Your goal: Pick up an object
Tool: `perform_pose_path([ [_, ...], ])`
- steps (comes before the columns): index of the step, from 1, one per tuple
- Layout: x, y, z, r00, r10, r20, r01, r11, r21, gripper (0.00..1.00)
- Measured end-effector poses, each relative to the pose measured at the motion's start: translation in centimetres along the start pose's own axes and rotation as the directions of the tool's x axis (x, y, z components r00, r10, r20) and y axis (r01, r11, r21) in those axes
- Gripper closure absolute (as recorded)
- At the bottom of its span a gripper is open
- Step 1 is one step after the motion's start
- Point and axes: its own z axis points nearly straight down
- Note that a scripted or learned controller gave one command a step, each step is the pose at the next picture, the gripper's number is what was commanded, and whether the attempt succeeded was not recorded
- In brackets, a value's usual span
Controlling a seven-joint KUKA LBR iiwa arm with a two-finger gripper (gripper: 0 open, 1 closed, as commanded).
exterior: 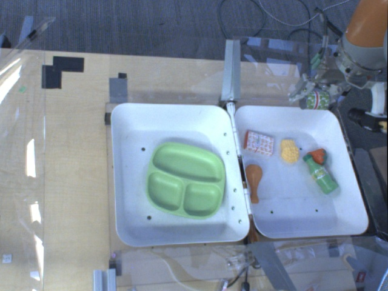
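Green divided plate [185,179] is seen in left bin [130,223]. In right bin [345,220]: drumstick [253,182] upright lengthwise, waffle [259,143], corn [290,151], green bottle [320,171] angled, cap up-left. Gripper [316,93] is held above far rim, closed on small round object [317,100].

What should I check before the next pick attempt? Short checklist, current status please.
1. Targets in right bin: green bottle, yellow piece, drumstick, patterned packet: ok.
2. Objects apart from each other: ok.
3. Pincer over a target: not ok, it sits above the bin's far edge.
4. Pincer free of load: cannot tell, something red-green shows at it.
5. Green tray in left bin, clear of the work: ok.
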Motion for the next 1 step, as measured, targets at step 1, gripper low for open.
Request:
perform_pose_path([
  [1, -2.76, -2.84, 15.83, 0.999, -0.035, 0.000, 0.035, 0.999, -0.002, 0.00],
])
